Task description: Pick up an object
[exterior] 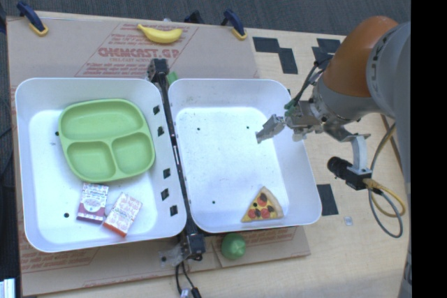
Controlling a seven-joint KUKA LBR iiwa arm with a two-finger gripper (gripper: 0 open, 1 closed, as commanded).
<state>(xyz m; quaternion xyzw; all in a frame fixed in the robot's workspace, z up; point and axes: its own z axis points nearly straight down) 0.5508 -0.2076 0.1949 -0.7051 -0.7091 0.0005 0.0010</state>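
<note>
You see the divided plate (106, 138) in the left bin's (28, 171) far half, two packets (93, 203) (123, 213) near its front edge. The pizza slice (263, 206) lies in the right bin's (223, 91) front right corner.

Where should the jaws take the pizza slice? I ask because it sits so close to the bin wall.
Probably across the two straight sides of the pizza slice, coming straight down. It lies flat in the right bin, crust near the front wall, so a side approach looks blocked. The gripper hangs farther back.

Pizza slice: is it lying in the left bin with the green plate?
No, the pizza slice lies in the right bin; the green plate is in the left bin.
</note>
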